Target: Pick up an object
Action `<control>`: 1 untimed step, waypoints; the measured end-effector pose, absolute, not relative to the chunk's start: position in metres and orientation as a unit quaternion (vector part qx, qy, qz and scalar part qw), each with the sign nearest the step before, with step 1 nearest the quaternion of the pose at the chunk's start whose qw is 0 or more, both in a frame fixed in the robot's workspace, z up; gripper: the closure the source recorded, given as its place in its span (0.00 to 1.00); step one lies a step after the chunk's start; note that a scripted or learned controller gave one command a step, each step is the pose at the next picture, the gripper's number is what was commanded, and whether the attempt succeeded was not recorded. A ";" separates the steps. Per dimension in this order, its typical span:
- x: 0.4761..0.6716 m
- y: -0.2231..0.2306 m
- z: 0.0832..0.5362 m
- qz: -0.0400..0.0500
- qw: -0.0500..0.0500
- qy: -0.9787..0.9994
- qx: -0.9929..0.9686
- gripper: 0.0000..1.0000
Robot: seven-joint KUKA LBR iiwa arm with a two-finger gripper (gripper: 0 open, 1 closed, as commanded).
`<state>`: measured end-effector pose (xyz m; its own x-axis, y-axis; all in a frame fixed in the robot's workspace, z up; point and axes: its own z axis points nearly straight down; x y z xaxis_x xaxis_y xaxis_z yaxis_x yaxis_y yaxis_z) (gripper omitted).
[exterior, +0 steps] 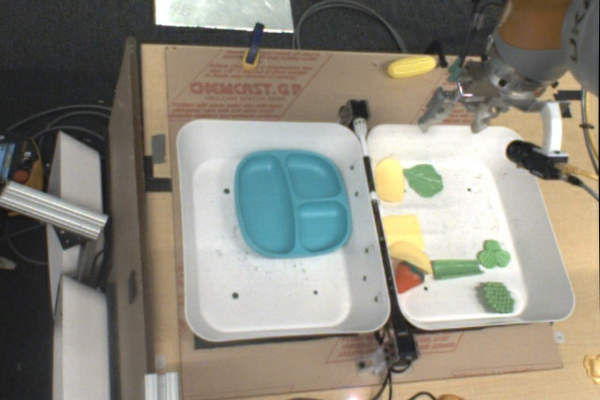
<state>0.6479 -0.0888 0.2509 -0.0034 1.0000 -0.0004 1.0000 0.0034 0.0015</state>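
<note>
From my camera view, I see two shallow white plastic bins side by side: the left bin (202, 295) carries a teal three-compartment plastic tray (291, 203), which I take to be a drop-off spot, while the right bin (544, 229) holds the toy foods the arm may choose from. Those pieces cluster toward the bin's seven o'clock half: a yellow rounded piece (389, 180) touching a green leaf piece (425, 180), a yellow block (403, 228), a yellow and red piece (409, 267) just beside a long green pepper-like piece (457, 268), a small green broccoli-shaped piece (493, 254) and a knobbly green piece (496, 297). A yellow corn-shaped toy (412, 66) lies outside, on the cardboard at twelve o'clock. The grey two-finger gripper (459, 112) hangs above the right bin's twelve o'clock rim, its fingers spread wide apart with nothing between them and touching nothing. I judge it is poised before a descent; nothing is picked yet.
</note>
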 end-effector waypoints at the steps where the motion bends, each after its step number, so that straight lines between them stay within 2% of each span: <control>1: 0.632 -0.131 0.178 -0.002 -0.001 0.706 0.708 0.00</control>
<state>0.6315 -0.1306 0.1783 0.0023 1.0000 -0.0009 1.0000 -0.0023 -0.0051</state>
